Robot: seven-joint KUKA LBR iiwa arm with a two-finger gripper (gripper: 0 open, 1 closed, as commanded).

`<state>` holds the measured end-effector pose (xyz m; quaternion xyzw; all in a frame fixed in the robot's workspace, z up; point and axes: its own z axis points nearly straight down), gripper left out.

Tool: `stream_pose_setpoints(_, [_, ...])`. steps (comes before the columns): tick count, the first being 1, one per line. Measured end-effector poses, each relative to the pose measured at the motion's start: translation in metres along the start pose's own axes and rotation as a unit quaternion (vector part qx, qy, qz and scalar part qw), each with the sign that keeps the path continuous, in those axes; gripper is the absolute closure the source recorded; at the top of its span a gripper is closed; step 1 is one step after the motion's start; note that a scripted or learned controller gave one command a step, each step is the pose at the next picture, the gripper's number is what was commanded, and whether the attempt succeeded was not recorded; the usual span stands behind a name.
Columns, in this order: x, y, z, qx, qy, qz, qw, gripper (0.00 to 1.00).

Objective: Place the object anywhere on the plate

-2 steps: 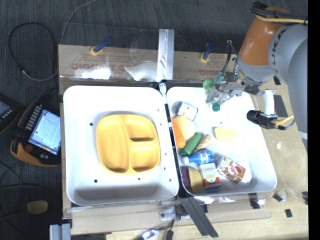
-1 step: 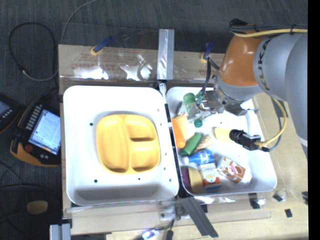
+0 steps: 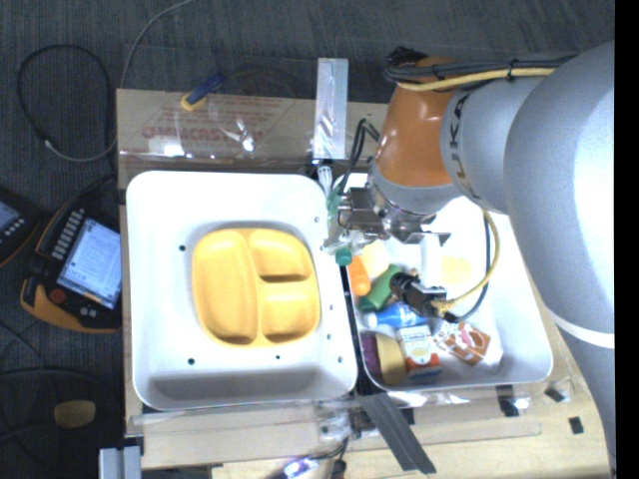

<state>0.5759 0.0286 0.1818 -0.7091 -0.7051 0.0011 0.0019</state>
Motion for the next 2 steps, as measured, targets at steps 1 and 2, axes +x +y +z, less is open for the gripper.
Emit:
stream_pose_setpoints(1, [0.0651,0.0134,0.0008,0.001,-0.001,-0.034,0.9994,1.00])
stream_pose_setpoints(2, [0.0651,0.0134,0.0007,0.001,-0.001,-0.034,0.9994,0.00])
